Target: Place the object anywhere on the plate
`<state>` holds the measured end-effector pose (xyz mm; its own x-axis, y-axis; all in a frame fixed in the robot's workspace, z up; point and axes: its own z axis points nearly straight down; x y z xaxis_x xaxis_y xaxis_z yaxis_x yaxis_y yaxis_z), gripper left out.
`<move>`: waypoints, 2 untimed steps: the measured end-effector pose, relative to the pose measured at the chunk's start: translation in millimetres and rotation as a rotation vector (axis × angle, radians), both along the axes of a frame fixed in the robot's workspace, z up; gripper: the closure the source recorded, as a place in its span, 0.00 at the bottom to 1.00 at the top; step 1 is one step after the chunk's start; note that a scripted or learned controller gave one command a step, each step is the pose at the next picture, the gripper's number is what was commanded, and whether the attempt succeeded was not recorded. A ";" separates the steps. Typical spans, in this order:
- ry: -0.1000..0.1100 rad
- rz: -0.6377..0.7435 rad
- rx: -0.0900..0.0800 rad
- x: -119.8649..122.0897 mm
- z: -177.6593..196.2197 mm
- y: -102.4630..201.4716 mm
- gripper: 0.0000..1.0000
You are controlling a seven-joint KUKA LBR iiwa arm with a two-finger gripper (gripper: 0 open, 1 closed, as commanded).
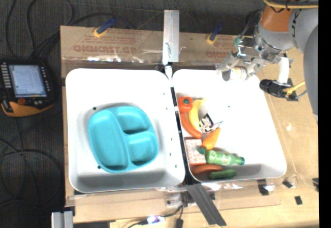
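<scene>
A light blue divided plate lies in the left bin with nothing on it. Toy food is piled along the left side of the right bin: an orange pepper, a yellow banana, an orange carrot-like piece, a red-and-white box, a green bottle and a dark green vegetable. My gripper hangs over the far rim of the right bin, well behind the pile and apart from it.
A metal divider post stands at the back between the bins. A teach pendant lies off the bench at left. The right half of the right bin is bare white floor. Clips hold the cardboard behind.
</scene>
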<state>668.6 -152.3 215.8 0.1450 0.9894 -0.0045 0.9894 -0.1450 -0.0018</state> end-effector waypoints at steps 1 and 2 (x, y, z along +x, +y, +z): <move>0.001 -0.021 0.004 -20.3 -33.6 112.4 1.00; 0.002 0.303 0.006 -90.0 -33.2 165.0 1.00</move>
<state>578.6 12.7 182.6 -0.1567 0.9876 0.0011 0.9876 0.1567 -0.0036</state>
